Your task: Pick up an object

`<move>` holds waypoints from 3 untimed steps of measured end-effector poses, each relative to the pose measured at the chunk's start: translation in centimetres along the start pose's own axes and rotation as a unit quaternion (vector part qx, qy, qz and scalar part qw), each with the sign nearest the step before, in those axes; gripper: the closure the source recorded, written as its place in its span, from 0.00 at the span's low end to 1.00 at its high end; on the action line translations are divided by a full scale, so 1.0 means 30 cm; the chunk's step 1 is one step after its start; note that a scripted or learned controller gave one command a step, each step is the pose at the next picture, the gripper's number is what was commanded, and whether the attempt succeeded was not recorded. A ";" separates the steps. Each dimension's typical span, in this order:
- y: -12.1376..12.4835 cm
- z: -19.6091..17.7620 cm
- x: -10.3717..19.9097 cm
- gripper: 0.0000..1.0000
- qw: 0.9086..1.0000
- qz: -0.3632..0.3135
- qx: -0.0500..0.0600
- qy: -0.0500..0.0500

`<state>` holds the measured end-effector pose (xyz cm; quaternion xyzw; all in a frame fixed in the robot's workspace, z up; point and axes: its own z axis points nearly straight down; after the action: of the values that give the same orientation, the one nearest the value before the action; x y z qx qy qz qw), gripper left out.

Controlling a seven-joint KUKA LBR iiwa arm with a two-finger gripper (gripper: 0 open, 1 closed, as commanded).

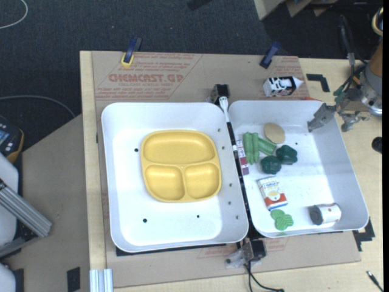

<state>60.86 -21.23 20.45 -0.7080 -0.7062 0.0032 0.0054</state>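
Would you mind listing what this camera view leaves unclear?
- Pincer: at the right bin's top corner; the arm is cut by the frame edge, finger state too small.
- Small packet: label print too small.
- Black-and-white item on the bench: too blurred to identify.

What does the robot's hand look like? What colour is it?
The gripper is grey metal, and it shows at the right edge of the view, above the right bin. A flat grey finger sticks out toward the bin. Thin dark cables run along the grey body behind it. It looks small and blurry.
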 end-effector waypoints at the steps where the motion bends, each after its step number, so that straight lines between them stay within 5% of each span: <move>1: 0.010 -0.024 0.001 0.00 1.000 -0.001 -0.006 -0.002; 3: 0.028 0.322 -0.009 0.00 1.000 -0.002 -0.003 -0.001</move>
<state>61.57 -21.49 10.77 -0.7065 -0.7077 0.0015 0.0029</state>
